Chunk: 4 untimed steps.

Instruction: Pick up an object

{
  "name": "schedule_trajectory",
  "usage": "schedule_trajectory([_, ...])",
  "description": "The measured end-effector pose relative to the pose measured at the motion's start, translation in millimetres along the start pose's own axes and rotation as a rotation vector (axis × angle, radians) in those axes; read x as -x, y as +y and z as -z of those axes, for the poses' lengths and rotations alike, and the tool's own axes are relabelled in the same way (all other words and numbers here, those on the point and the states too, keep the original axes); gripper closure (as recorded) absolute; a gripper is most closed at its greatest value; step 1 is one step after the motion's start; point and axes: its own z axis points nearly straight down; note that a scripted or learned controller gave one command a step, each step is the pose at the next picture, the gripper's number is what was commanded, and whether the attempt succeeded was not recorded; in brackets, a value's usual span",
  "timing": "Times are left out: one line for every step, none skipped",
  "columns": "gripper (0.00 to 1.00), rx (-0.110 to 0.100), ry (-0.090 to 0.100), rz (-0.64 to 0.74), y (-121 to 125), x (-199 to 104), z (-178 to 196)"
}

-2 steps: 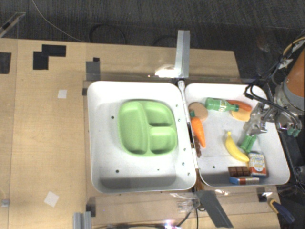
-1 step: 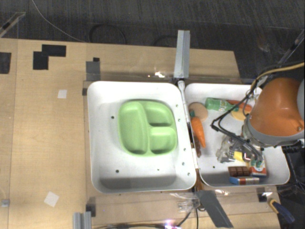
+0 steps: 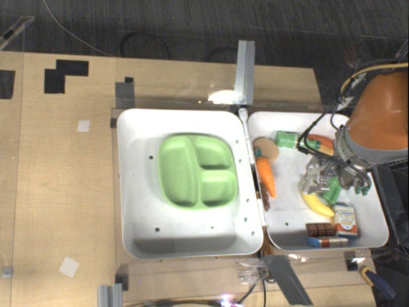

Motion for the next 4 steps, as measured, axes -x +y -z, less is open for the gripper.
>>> schedule_trajectory([1.0,-0.001,0.0,0.196,-62,36,-6])
schedule_trajectory([0.0,0.0,0.0,0.197,-60,37,-6])
schedule_trajectory([0.0,0.0,-0.006,0.12,-35,18,-78])
schedule_trajectory([0.0,-0.002,-0.01,0.018,-31,-18,-77])
